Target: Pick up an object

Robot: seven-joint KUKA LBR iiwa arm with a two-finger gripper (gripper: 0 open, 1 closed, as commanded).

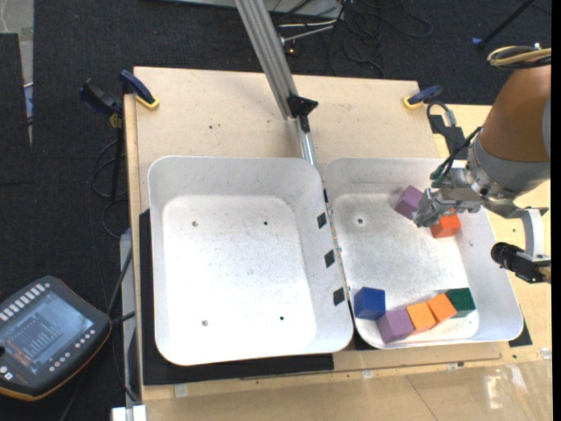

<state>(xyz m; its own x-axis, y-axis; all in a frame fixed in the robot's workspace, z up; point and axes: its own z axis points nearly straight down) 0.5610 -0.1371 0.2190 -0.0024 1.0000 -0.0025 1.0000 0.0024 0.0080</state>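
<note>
Overhead, the gripper [433, 210] is hanging low in the right bin [504, 323] between a purple block [408, 202] and an orange-red block [447, 226], its grip unreadable, so nothing is looking lifted and picking is remaining

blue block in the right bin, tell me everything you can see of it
The blue block is a small cube, solid deep blue, smooth and matte like painted wood or plastic. It sits flat on the floor of the right bin, near its lower left corner, slightly turned. Beside it to the right a purple block starts a row of blocks; whether they touch is unclear. The gripper is far off.
</note>
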